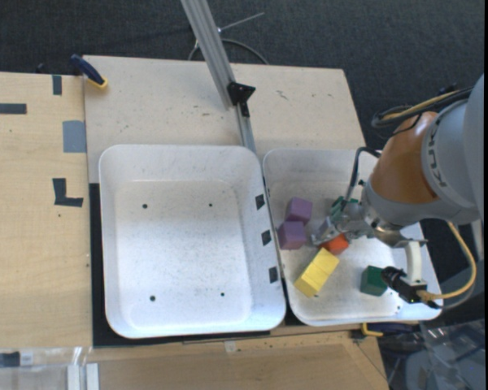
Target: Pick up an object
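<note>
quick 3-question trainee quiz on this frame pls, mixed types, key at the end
1. True or false: the yellow block lies in the left bin.
2. Which thing is nearest the gripper? A) green block B) orange block C) the blue-and-yellow tool on the bench
3. How many purple blocks are in the right bin?

Key
1. False: it lies in the right bin.
2. B: the orange block sits right at the gripper, though a grasp cannot be confirmed.
3. Two, touching one another.
</note>
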### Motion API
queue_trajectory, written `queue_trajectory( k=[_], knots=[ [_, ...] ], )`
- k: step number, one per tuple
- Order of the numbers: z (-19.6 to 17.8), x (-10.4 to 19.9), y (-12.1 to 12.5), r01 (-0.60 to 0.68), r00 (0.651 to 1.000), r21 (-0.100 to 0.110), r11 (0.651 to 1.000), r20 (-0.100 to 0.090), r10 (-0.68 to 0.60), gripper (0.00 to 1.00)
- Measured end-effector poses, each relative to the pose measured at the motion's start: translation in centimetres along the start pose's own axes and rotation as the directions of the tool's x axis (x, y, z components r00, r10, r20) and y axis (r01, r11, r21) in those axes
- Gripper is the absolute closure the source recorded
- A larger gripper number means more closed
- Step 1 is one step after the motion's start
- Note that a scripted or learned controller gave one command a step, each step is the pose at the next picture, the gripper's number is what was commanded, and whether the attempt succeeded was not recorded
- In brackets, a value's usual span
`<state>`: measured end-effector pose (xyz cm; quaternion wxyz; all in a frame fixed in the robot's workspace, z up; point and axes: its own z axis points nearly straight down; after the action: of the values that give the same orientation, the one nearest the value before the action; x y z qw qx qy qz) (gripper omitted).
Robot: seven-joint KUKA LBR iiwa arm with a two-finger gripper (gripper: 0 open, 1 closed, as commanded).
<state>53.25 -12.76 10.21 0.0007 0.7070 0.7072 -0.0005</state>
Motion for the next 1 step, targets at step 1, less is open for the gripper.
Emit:
queue_trajectory(
  k=[1],
  knots=[
    [-9.38,10.38,1.35,0.01,1.0,-0.005,1.0,-0.004,-0.01,1.0]
  ],
)
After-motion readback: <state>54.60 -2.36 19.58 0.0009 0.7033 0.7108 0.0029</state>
